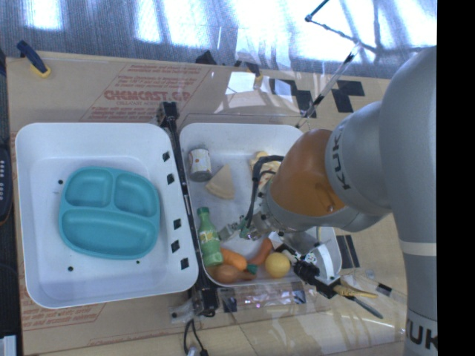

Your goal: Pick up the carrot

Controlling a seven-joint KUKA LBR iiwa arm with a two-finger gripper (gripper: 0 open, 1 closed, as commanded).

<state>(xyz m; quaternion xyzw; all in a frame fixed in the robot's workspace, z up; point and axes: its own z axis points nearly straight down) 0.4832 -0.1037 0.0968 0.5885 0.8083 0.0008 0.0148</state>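
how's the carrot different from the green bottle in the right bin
The carrot is orange and tapered; the green bottle is green with a label. The carrot lies slanted near the bin's front edge; the bottle lies lengthwise along the left wall. Both rest in the right bin, close together.

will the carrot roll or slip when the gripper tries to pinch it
Probably it will slip a little: the carrot looks smooth, tapered and rigid, like a plastic toy, so the fingers may slide toward the thin end. It likely won't roll far, since the green bottle and the yellow lemon lie close around it. It looks light for its size.
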